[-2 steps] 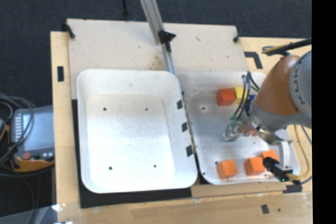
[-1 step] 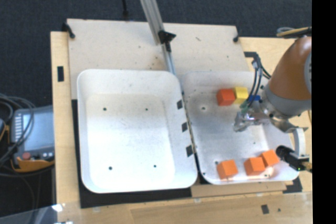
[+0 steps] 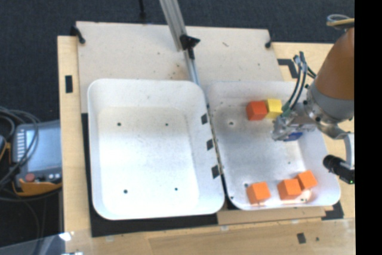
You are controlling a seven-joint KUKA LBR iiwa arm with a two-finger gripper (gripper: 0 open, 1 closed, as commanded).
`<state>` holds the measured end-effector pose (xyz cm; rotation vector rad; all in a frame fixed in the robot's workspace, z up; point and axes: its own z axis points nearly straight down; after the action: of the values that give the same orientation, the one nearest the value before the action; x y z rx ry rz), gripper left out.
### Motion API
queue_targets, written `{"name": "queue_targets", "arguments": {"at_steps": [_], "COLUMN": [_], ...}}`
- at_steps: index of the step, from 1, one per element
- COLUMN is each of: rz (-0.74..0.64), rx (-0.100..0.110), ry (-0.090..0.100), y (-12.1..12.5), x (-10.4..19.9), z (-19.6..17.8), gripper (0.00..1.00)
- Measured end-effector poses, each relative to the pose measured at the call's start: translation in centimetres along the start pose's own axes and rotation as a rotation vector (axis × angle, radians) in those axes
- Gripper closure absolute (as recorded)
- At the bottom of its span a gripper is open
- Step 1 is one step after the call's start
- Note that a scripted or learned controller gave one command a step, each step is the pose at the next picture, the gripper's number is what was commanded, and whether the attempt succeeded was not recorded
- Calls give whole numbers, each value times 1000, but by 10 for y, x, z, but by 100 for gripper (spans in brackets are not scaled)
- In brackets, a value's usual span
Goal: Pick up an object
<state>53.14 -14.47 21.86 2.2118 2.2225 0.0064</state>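
My gripper point(image 3: 288, 130) is down in the right bin point(image 3: 239, 146), near its right side, just below a yellow block point(image 3: 274, 106). An orange block point(image 3: 257, 110) touches the yellow one on its left. A bit of blue point(image 3: 294, 136) shows at the fingertips; what it is cannot be made out. Along the bin's front edge lie three more orange blocks point(image 3: 258, 192) point(image 3: 289, 189) point(image 3: 307, 180), with a pale object point(image 3: 306, 194) beside them.
The left bin point(image 3: 149, 149) sits beside the right one across a narrow divider. A slanted metal pole point(image 3: 170, 3) rises from the back of the bench. A pendant and cables point(image 3: 30, 155) lie off the bench's left.
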Motion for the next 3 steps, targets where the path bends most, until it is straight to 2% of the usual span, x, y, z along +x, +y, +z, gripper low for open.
{"name": "queue_targets", "arguments": {"at_steps": [1,2,3], "rz": [3,-2,-4], "rx": [8,5,6], "ry": [-1,2,3], "y": [0,10,17], "x": [-2,39,100], "z": [11,8,9], "gripper": [100,100,100]}}
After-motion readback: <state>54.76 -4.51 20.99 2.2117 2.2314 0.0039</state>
